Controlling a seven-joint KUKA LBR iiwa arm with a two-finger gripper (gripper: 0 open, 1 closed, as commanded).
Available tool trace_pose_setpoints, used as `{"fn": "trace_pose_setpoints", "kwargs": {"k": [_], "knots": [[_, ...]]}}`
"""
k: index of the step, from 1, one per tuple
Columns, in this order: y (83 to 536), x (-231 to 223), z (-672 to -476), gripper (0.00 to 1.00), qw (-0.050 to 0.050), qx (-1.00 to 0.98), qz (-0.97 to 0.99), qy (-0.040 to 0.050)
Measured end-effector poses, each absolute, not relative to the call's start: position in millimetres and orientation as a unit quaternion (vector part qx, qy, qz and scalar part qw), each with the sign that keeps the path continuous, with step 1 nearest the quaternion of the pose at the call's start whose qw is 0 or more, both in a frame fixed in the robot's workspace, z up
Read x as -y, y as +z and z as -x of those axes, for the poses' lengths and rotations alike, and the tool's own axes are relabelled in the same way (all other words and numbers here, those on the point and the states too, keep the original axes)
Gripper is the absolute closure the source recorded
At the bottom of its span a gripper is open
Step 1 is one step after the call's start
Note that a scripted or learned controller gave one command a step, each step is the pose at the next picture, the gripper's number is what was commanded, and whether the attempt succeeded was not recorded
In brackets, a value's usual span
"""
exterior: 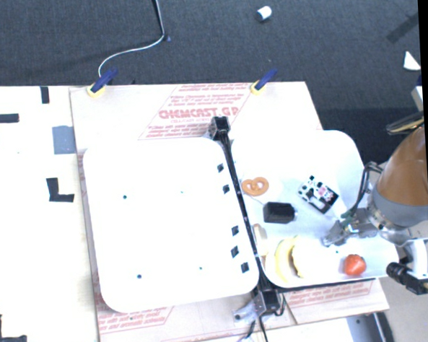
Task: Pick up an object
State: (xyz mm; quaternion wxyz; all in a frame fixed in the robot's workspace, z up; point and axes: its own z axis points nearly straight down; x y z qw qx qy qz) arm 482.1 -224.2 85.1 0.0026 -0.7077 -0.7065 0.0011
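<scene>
Although several objects lie in the right bin (342, 146), none is between the claw's fingers. A red strawberry-like item (355, 265) rests near the bin's front edge, just beside the claw (336, 236). A yellow banana-shaped piece (289, 259) lies to its left, a black block (279, 212) further in, an orange ring (255, 186) near the divider, and a small black-and-white patterned box (318, 194) toward the middle. The claw hangs low over the bin floor between the strawberry-like item and the patterned box; whether it is open or closed cannot be told at this angle. The left bin (102, 231) holds no loose items. Judged stage: approach, with no pick yet made. The next move calls for centring over one item and descending squarely before closing.
</scene>
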Motion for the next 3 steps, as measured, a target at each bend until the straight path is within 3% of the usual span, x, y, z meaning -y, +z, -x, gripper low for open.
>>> {"fn": "trace_pose_setpoints", "kwargs": {"k": [1,2,3], "knots": [[95,223,-482.8,1.00,0.002,0.707,0.707,0.0007],[278,166,-498.7,1.00,-0.007,0.710,0.705,-0.0051],[246,154,-486.1,1.00,0.001,0.707,0.707,0.0010]]}}
